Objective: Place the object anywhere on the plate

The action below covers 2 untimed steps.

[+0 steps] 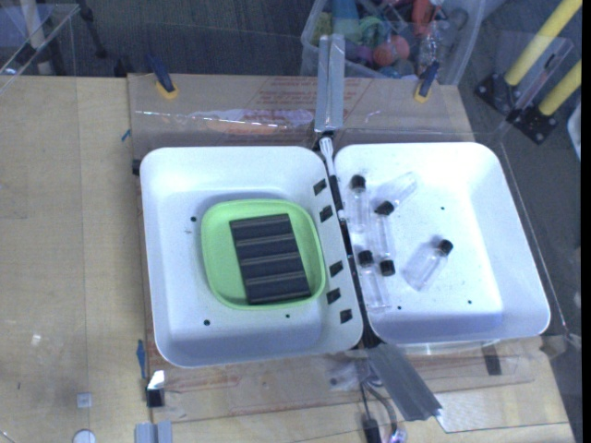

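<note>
In the right-hand bin (480,169), clear black-capped vials (427,261); green plate (214,238) alongside, bearing a ridged dark block (270,258). Gripper state we cannot tell. We advise pinching the outlying vial across its body.

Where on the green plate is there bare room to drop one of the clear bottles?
The dark ridged block covers most of the green plate, leaving a bare strip along its left rim and a narrower one along the top edge. In the right bin, the clear bottles crowd the left half by the divider; its right side is bare.
</note>
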Tool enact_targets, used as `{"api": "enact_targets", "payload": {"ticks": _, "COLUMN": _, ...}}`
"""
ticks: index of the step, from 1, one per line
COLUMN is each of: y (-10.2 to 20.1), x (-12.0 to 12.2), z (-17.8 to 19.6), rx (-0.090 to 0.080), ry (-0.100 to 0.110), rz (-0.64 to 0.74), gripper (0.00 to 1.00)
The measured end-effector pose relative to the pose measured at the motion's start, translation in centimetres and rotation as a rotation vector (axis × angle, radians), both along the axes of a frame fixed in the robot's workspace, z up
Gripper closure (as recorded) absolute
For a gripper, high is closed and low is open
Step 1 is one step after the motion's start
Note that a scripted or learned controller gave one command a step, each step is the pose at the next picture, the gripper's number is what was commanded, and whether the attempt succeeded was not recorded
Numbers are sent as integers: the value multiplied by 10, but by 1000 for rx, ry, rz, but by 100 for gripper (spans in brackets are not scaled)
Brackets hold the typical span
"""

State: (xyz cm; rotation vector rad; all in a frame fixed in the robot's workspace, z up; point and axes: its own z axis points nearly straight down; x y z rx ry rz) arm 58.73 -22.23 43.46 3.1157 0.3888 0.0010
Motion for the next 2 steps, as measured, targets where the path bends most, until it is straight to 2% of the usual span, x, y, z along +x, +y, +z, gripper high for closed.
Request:
{"api": "enact_targets", "payload": {"ticks": 1, "y": 1, "x": 49, "z": 0, "rx": 0, "ry": 0, "rz": -24, "gripper": 0}}
{"api": "enact_targets", "payload": {"ticks": 2, "y": 1, "x": 75, "z": 0, "rx": 0, "ry": -1, "rz": -11, "gripper": 0}}
